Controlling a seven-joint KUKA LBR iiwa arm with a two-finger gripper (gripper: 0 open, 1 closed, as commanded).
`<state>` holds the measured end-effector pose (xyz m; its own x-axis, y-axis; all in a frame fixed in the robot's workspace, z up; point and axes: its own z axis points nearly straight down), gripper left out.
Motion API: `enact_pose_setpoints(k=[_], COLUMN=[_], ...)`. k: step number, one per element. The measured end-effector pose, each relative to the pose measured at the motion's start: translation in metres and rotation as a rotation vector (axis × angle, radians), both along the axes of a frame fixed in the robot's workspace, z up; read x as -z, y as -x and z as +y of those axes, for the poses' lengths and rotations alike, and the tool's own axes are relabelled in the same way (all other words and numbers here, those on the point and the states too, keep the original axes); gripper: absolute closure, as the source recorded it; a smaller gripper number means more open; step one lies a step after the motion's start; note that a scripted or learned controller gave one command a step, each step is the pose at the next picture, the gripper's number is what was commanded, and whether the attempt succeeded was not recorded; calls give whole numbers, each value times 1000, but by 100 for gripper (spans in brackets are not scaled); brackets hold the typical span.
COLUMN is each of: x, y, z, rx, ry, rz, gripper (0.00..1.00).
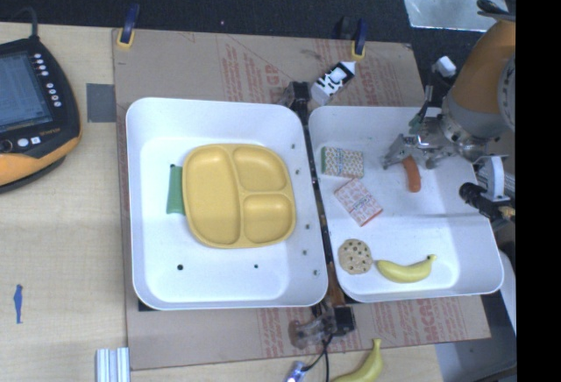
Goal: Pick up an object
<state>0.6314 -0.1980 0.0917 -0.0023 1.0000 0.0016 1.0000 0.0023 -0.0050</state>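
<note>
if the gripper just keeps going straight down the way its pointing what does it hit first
Most likely the orange carrot-like piece lying right under the gripper in the right bin; the height between them is unclear.

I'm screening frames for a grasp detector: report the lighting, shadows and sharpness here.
Camera view: even overhead light, soft faint shadows beside the yellow tray and banana; the white bins read bright, near washed out; the gripper over the orange object is small and slightly soft, its detail hard to resolve.
</note>
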Motion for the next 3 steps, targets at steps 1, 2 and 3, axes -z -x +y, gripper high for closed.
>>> enact_pose_setpoints(k=[1,2,3], x=[-11,-18,-101], y=[0,16,40], z=[0,60,122], rx=[-2,-4,-4], ry=[-1,2,1], rz=[2,0,-4], gripper=[100,100,100])
